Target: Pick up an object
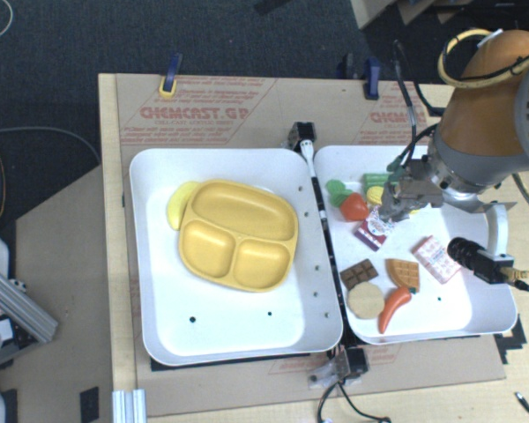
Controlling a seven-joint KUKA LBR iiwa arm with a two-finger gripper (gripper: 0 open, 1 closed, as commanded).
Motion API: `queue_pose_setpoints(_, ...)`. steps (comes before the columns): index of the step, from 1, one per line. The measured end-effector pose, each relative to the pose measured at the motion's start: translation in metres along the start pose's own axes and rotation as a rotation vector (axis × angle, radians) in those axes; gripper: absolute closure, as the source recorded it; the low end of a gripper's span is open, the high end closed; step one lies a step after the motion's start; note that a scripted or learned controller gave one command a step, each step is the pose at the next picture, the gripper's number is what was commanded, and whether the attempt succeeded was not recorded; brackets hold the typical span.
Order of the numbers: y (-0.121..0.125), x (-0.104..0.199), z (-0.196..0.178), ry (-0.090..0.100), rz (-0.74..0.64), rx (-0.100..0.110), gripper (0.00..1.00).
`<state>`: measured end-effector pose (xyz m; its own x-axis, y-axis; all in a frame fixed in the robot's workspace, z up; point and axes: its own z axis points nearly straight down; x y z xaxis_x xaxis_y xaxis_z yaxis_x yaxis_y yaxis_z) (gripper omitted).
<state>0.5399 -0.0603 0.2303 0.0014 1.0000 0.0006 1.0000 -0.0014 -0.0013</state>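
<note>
My gripper (389,211) hangs over the upper middle of the right bin (485,311), pointing down at a small red-and-white packet (371,231) just below its tips. Beside it lie a red toy tomato (353,207), a green piece (338,189) and a yellow-green piece (376,182). Lower in the bin sit a brown chocolate bar (359,273), a waffle piece (403,273), a round beige cookie (365,301), a red-orange chili (392,307) and a pink-white packet (434,258).
The left bin (159,263) holds a yellow divided tray (237,233) with a yellow banana-like piece (180,203) tucked at its upper left. A black divider (321,227) runs between the bins. Blue and yellow clamps stand at the board's far edge.
</note>
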Motion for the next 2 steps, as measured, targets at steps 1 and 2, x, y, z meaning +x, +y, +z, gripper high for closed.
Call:
queue_pose_setpoints(1, -0.004, 0.01, -0.003, 0.001, -0.003, 0.0, 1.0)
queue_pose_setpoints(2, 0.006, 0.013, 0.015, 0.0, -0.002, 0.002, 1.0)
